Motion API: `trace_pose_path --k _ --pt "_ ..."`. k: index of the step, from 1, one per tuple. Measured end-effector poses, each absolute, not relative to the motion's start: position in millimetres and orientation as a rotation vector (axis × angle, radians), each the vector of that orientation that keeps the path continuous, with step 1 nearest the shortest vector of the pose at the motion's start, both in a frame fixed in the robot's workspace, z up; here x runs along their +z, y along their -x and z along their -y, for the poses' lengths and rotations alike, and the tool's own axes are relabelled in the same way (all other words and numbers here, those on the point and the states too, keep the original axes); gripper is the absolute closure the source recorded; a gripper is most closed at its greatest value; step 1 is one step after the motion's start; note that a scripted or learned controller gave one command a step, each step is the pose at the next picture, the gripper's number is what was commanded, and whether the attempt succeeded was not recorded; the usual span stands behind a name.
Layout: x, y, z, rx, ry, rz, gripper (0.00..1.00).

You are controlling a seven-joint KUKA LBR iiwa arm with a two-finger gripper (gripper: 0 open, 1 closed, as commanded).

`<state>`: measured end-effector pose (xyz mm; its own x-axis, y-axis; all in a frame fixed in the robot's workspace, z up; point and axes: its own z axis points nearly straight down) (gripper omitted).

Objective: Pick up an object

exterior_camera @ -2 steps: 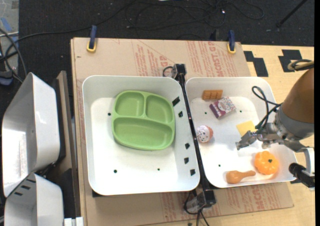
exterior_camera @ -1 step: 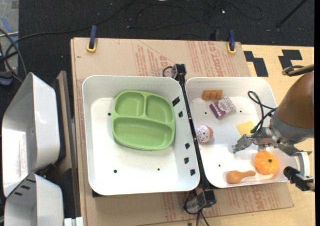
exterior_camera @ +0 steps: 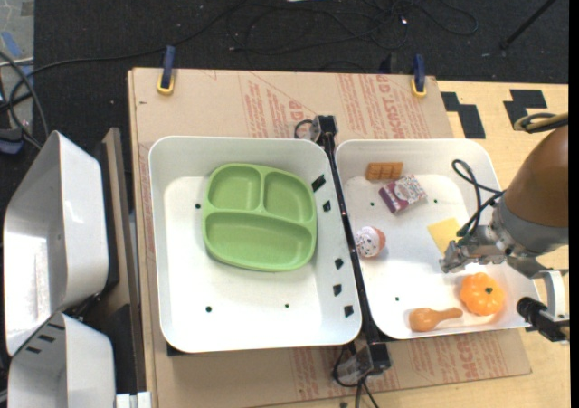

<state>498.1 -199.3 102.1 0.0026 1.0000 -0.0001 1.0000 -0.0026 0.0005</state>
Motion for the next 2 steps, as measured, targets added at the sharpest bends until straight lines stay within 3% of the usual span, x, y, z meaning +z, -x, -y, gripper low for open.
trace_pose_path --k 2 --pt "224.2 -489.1 203.7 0.004 -2.213 -2.219 1.00"
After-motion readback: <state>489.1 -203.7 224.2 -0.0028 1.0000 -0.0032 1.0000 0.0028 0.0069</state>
